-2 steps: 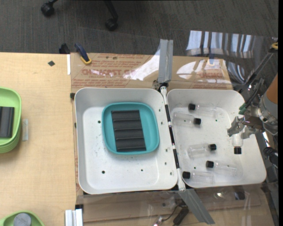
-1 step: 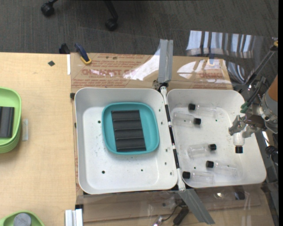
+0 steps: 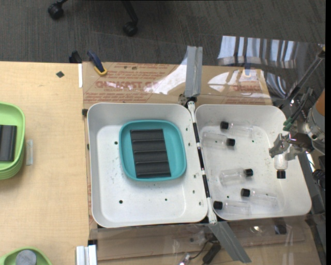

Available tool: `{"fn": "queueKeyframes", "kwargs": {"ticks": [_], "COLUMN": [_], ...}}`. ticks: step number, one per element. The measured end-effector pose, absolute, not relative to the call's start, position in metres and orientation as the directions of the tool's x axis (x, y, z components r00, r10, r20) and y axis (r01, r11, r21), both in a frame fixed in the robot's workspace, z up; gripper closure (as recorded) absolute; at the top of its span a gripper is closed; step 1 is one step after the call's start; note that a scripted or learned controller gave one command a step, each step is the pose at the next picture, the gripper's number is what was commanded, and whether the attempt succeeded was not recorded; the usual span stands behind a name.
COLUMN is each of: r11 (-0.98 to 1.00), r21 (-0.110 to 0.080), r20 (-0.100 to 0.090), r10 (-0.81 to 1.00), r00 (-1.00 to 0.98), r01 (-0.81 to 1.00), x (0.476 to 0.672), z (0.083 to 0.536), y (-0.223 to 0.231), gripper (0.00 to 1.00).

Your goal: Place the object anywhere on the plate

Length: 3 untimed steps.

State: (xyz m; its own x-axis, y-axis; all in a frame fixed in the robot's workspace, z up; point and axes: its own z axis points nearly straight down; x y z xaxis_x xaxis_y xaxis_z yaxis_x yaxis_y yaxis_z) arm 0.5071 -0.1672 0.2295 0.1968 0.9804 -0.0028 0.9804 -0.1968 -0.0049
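Pincer [image 3: 281,155] grips a clear, black-capped vial [image 3: 281,166] over the right bin [image 3: 258,111]; I see the teal plate [image 3: 178,155] left.

Glossy white plastic bins [image 3: 103,207], smooth teal plastic plate [image 3: 177,155] with matt dark ribbed insert [image 3: 150,152], clear glassy vials [image 3: 232,178] with black caps, pale wood-grain surface [image 3: 46,207], brown cardboard [image 3: 134,83], shiny metal divider strip [image 3: 193,72], glossy green plastic dish [image 3: 18,121]

Dark grey carpet floor [image 3: 170,26] — perhaps chair castors [image 3: 57,9] — beside a pale wooden tabletop [image 3: 46,207].
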Motion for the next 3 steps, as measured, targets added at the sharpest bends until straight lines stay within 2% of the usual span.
{"fn": "queueKeyframes", "kwargs": {"ticks": [2, 3], "r11": [-0.193, -0.123], "r21": [-0.009, -0.003], "r20": [-0.006, -0.001], "r10": [0.981, 0.992], "r00": [0.193, 0.123], "r01": [0.981, 0.992], "x": [0.508, 0.554], "z": [0.245, 0.178], "y": [-0.169, -0.2], "gripper": [1.0, 1.0]}}
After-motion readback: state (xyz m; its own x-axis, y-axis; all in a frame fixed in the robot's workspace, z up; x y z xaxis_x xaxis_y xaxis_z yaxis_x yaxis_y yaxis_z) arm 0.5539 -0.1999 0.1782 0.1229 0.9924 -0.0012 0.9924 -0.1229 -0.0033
